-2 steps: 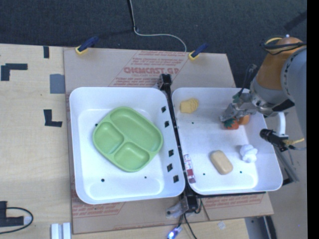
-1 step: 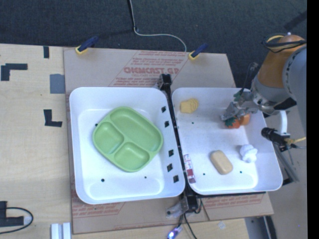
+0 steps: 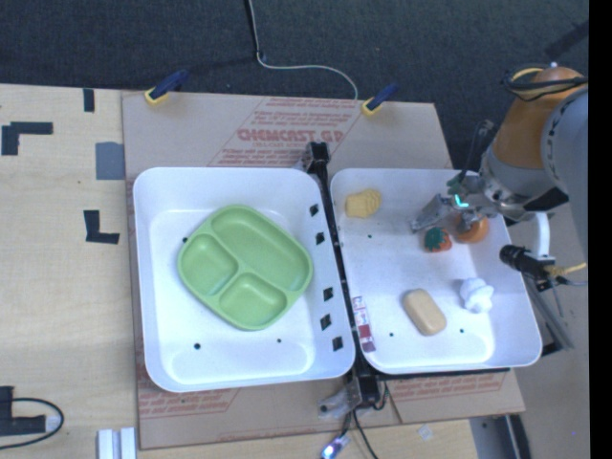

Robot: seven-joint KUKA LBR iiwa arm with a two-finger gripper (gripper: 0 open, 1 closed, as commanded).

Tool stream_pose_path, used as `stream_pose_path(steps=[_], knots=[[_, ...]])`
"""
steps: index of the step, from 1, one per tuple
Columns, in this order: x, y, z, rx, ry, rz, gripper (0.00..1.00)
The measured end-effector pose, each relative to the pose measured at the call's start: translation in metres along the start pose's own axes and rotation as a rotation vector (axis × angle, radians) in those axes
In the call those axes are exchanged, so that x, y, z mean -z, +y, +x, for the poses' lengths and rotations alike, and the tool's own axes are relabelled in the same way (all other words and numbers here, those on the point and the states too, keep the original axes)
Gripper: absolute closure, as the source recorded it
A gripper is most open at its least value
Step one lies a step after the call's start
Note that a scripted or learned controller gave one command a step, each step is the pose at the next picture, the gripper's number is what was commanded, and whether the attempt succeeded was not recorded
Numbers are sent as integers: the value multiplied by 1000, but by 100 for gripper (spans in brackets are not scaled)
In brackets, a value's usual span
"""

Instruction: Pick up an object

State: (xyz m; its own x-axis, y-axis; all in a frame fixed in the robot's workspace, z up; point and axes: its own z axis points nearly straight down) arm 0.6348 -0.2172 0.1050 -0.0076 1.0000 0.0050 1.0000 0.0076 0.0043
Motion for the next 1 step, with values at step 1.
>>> stream_pose_path(steps=[1], knots=[[-21, -20, 30, -5, -6, 5, 0]])
